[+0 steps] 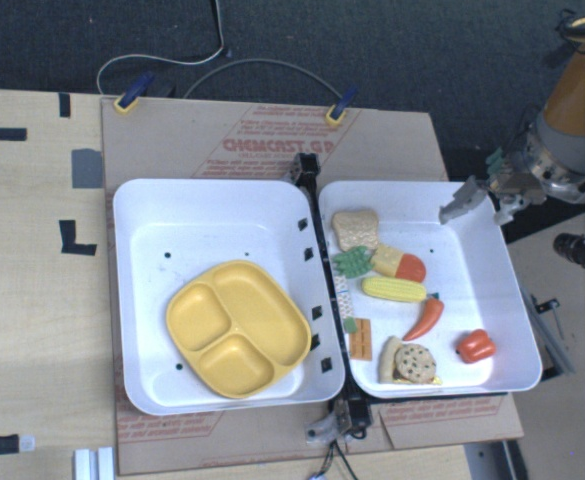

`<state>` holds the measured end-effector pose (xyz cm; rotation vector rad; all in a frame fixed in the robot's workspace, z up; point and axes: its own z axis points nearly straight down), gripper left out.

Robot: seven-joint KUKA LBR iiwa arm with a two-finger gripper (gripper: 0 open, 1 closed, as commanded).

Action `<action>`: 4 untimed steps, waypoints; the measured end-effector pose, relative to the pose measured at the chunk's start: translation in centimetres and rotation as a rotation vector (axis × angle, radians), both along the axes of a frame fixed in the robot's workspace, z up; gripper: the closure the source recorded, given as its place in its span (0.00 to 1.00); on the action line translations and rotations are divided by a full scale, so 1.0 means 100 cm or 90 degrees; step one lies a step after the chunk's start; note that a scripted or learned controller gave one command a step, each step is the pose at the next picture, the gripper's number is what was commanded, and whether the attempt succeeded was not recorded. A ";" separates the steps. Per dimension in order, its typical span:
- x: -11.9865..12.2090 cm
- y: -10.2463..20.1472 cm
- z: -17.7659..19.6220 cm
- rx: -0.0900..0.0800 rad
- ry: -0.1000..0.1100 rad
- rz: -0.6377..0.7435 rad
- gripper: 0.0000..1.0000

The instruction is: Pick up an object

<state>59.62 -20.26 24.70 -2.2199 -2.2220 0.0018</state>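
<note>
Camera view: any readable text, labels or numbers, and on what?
Red print on the cardboard sheet under the bins, above the left bin: too blurred to read with confidence.
Black marks on the wooden bench: shapes, not letters.
Toy food, yellow tray: no text.

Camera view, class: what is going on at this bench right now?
A grey robot arm reaches in from the right, its gripper poised over the top right corner of the right bin, holding nothing. That bin holds toy foods: a corn cob, chilli, cookie. The left bin holds a yellow divided plate.
</note>
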 end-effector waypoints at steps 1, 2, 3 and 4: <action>-0.013 0.057 -0.152 0.000 -0.002 0.000 0.00; -0.048 0.007 -0.108 -0.002 -0.002 -0.003 0.00; -0.030 0.036 -0.163 -0.002 -0.004 0.001 0.00; 0.013 0.095 -0.162 -0.002 -0.001 -0.002 0.00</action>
